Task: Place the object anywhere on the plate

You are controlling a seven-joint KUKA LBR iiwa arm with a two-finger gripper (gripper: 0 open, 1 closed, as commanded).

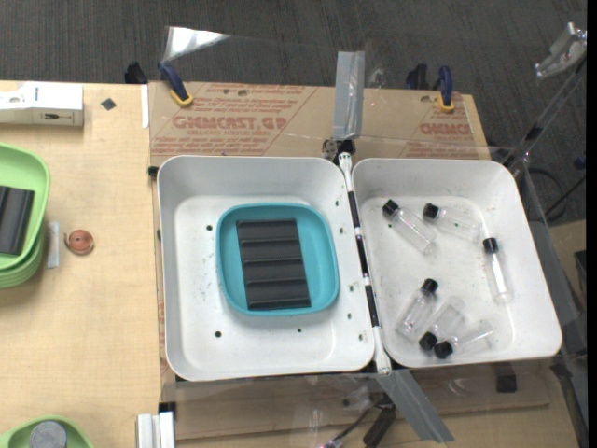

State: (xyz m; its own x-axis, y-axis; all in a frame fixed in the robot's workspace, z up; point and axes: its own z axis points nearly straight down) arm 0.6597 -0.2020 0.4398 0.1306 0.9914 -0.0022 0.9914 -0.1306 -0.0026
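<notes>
A teal square plate (227, 250) lies in the middle of the left white bin (187, 343). A black ridged block (272, 262) rests flat on the plate, covering most of its centre. The right white bin (534, 250) holds several clear vials with black caps. One vial (407, 224) lies at the bin's upper left, another (496, 269) lies along the right side, and a small cluster (438, 329) sits near the front edge.
A cardboard sheet (242, 119) lies behind the bins, held by blue and yellow clamps (174, 84). On the wooden bench to the left are a green dish (23, 217), a small orange disc (80, 242) and a white box (42, 105).
</notes>
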